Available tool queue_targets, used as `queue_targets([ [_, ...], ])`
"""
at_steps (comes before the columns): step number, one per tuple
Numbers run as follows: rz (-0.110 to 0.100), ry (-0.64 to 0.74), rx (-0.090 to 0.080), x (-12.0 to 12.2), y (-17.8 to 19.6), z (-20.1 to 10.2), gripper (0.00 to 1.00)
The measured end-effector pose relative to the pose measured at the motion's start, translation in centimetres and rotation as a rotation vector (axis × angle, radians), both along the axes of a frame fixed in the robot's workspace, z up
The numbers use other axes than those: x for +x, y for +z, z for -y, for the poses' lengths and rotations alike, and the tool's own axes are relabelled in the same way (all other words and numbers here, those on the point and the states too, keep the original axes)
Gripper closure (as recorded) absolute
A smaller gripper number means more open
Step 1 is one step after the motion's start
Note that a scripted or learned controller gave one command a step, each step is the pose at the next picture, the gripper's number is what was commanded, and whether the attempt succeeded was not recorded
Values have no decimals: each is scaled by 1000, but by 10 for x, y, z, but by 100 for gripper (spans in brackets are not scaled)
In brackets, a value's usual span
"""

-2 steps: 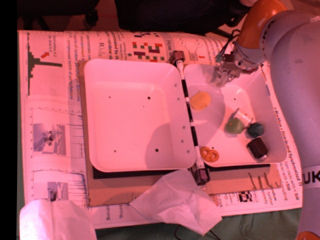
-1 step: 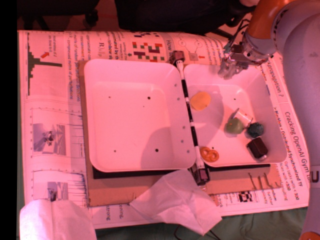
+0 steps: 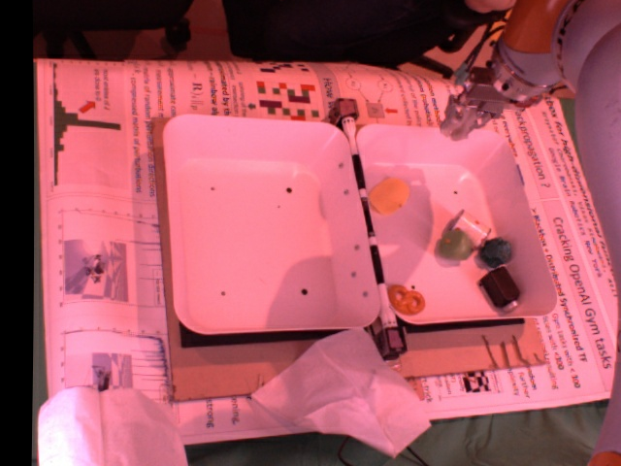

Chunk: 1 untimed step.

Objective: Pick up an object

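The right bin (image 3: 441,168) holds several small objects. A yellow lump (image 3: 389,196) lies near its left wall, and an orange pretzel-shaped ring (image 3: 407,300) sits at its front left corner. A green object with a white cylinder on it (image 3: 458,240), a dark teal ball (image 3: 496,251) and a dark block (image 3: 500,287) cluster at the right front. My gripper (image 3: 460,119) hangs above the bin's back right rim, apart from all of them, with nothing seen between its fingers.
The left bin (image 3: 262,221) lies beside the right one, with a black clamp strip (image 3: 364,221) between them. Printed paper sheets (image 3: 97,163) cover the bench. Crumpled white tissue (image 3: 340,391) lies at the front, more (image 3: 102,427) at the front left.
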<state>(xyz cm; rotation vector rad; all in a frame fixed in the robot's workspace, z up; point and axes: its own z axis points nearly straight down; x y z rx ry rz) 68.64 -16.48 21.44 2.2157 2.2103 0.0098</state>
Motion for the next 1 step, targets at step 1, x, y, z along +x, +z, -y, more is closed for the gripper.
queue_targets([
  [1,1,1,0,6,68,0,100],
])
